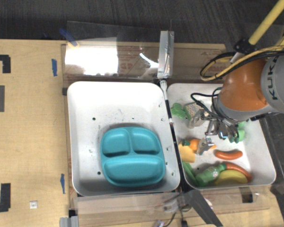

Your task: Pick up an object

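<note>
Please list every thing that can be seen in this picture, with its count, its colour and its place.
Left bin: one, white, left of the pair.
Divided tray: one, teal, in the left bin, toward its near edge.
Right bin: one, white, beside the left bin.
Toy foods: several, in the right bin: a green piece at the far left corner, a yellow piece, an orange piece, a red sausage shape, a banana and a green vegetable at the near edge.
Arm: one, grey with orange band, over the right bin.
Gripper: one, among the foods.
</note>
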Controlling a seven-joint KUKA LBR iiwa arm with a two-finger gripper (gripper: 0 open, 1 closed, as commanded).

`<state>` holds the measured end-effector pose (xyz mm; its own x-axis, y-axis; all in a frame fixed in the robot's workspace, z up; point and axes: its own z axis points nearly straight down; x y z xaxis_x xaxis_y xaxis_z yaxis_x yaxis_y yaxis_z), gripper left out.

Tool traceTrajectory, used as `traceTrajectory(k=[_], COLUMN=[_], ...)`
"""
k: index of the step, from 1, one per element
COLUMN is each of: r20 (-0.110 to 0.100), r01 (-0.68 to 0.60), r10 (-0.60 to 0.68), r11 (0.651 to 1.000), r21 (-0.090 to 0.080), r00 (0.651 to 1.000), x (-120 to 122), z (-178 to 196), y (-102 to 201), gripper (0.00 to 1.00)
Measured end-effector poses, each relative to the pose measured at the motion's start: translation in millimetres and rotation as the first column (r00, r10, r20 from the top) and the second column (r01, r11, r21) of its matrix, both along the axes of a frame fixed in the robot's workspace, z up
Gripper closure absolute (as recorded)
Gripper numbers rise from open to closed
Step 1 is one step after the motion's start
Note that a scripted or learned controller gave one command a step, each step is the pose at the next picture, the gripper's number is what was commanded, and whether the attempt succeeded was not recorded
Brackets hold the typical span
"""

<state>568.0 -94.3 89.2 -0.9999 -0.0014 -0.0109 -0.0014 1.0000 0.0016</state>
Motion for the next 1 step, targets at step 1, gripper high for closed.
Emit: traceTrajectory(k=[1], r20=[0.003], r01=[-0.057], r10=[0.057], r11=[0.998], r21=[-0.004], r00=[0.998], x=[-42.2], z=[0.6], y=[-2.2], gripper=[0.0])
